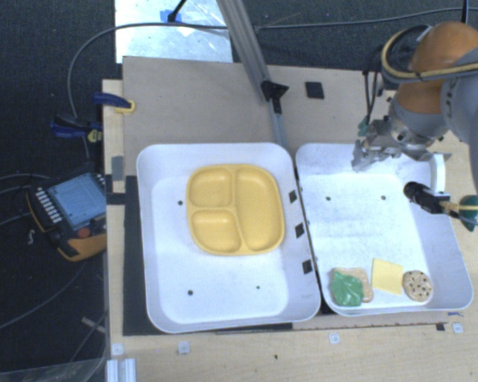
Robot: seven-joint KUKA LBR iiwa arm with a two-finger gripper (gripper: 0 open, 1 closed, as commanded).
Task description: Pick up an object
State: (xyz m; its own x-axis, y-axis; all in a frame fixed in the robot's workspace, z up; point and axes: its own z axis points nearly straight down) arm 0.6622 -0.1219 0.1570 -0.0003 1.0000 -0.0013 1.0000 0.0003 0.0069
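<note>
- Grey pincer (372, 151) hangs over the far corner of the right bin (462, 289), close to the wall it shares with the left bin (163, 237). Nothing is seen in its grip. At this slant I cannot tell whether it is released or clenched.
- Arm (442, 70): it reaches in from the right, orange band uppermost, wrist bent downward so the pincer points at the bin floor.
- Step in hand, by my judgement: the approach. No object has been picked yet.
- Candidate objects lie in a row along the near edge of the right bin, well apart from the pincer: a green-topped piece (349, 286), a yellow cheese slice (387, 276) and a round cookie (417, 286). The slice sits between the other two, just beside each.
- Next move calls for travel across the bin toward that near edge, centring over one piece, then a descent. The close spacing leaves little room beside the slice.
- Left bin holds a yellow divided plate (236, 209). It is broad and shallow, and I judge it the harder grasp.
- Both bins rest side by side on the bench (191, 94).
</note>
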